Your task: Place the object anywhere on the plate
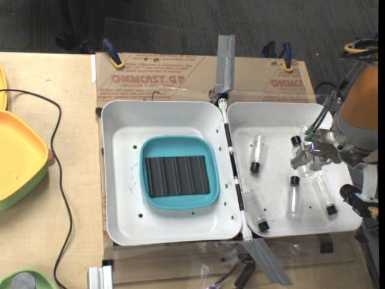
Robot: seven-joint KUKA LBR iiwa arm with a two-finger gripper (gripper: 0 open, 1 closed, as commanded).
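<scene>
Currently the gripper (305, 160) sits low in the right bin (274, 116), arm entering from 3 o'clock. Jaws state: cannot tell, too cluttered with clear plastic around them. Several clear vials with black caps lie scattered flat in that bin: one vial (255, 153) at 9 o'clock of the gripper, another (293, 196) at 6 o'clock, a third (323, 195) at 5 o'clock. One tube seems just under the gripper, likely the pick target; not confirmed held. The teal plate (179, 173) rests centred in the left bin (117, 161), at 9 o'clock, well apart. Likely step: grasping, transfer not yet done.
</scene>
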